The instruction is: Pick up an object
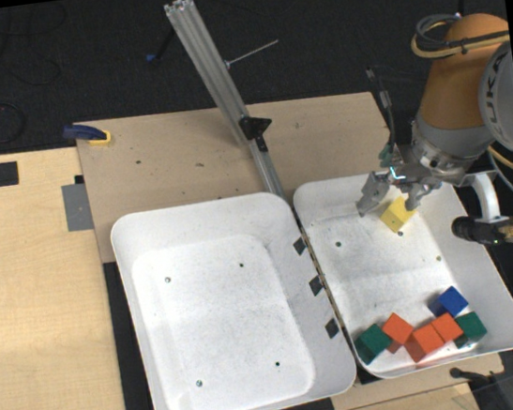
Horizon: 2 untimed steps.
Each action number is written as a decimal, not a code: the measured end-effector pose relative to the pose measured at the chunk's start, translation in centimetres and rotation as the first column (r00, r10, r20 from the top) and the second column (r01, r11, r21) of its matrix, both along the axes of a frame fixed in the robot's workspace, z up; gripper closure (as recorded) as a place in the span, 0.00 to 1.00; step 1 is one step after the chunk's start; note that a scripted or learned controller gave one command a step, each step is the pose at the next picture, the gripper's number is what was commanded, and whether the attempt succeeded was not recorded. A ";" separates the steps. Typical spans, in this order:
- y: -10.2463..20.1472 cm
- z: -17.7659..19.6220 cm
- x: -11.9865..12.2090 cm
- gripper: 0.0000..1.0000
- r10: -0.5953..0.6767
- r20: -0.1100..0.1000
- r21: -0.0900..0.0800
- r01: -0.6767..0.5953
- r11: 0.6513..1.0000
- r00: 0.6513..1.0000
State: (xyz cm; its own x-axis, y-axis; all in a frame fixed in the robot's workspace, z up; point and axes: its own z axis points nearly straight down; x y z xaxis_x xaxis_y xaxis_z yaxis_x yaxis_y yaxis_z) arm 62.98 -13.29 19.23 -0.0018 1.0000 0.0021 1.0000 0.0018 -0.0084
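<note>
- My fingers (396, 199) grip a yellow block (394, 216), held above the floor of the right bin (388, 266) near its far edge; it looks lifted clear.
- The other blocks (424, 329) huddle in the near corner, well apart, likely slid there.
- The left bin (216, 319) lies just beside on the surface (174, 159).

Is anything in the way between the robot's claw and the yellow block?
No. The gripper is right at the yellow block in the right bin, with nothing between them. The other blocks sit far off at the bin's near edge.
</note>
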 end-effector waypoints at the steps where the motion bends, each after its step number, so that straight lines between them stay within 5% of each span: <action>1: 0.0 0.3 0.1 0.00 0.001 0.005 -0.001 -0.001 1.000 1.000; 2: -0.4 -4.6 -0.8 0.00 -0.002 0.000 -0.001 0.002 1.000 1.000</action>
State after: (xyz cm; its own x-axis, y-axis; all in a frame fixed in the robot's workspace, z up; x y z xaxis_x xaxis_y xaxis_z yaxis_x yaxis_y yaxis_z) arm 62.19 -13.71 14.59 0.0006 1.0000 0.0013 1.0000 -0.0006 -0.0087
